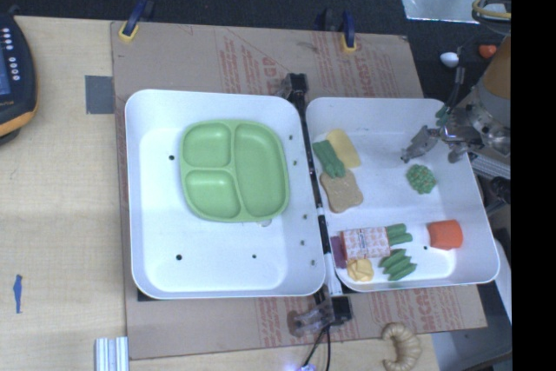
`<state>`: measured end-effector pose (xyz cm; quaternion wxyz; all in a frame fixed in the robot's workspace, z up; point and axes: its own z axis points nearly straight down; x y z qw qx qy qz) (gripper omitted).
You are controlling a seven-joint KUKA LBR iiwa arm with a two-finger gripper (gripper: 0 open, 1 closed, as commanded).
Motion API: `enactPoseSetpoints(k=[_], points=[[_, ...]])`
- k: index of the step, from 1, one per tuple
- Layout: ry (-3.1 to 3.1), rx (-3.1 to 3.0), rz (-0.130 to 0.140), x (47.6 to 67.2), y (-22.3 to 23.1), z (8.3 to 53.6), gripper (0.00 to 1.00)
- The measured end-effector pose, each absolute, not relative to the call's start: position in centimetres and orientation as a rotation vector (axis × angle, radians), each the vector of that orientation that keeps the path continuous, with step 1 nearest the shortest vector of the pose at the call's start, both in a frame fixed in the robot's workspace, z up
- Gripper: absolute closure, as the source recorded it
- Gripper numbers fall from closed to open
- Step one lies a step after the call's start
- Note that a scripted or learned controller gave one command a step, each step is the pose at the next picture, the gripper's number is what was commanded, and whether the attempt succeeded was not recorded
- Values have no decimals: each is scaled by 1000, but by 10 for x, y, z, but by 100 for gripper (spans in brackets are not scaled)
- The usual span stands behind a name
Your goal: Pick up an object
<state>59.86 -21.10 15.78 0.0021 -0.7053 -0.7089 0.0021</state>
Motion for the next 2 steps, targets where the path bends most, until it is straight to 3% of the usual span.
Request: enactPoseSetpoints(k=[1, 2], points=[[-2225, -2213, 6, 582, -211, 90, 0], [-2228, -2212, 5, 583, -212, 103, 100]])
